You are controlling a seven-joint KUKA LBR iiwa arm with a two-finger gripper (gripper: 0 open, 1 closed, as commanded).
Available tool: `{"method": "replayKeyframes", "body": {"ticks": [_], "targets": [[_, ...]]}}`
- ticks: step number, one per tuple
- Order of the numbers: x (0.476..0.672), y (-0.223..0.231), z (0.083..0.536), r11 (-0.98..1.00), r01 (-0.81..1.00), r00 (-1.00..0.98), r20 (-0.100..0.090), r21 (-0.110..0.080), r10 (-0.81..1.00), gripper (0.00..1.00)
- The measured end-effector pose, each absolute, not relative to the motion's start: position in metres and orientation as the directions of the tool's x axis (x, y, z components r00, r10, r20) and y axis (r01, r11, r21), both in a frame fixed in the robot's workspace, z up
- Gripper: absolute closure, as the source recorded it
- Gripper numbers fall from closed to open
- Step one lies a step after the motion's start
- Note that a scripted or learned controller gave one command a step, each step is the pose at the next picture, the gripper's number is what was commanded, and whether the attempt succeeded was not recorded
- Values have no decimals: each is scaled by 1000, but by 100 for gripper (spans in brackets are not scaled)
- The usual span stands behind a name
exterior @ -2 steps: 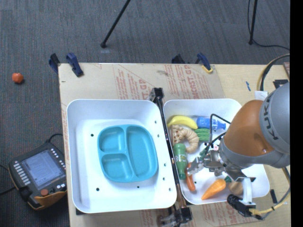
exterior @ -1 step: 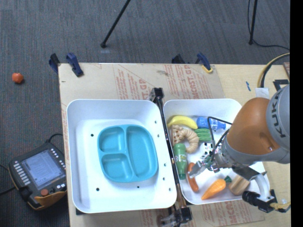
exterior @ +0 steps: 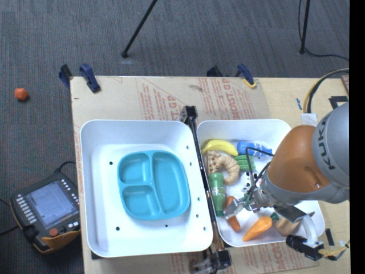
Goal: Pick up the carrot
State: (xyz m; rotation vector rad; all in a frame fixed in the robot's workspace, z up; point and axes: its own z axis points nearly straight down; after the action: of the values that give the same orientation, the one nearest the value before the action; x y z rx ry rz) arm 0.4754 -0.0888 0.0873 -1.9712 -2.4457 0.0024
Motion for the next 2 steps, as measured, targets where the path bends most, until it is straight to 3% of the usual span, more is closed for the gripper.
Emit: {"method": "replayKeyframes", "body": {"ticks": [1, 2], "targets": [[475, -89, 87, 212, 977, -212, 0, -1, 977, 0], [475, -98, 87, -431, 903, 431, 1, -4, 903, 0]]}}
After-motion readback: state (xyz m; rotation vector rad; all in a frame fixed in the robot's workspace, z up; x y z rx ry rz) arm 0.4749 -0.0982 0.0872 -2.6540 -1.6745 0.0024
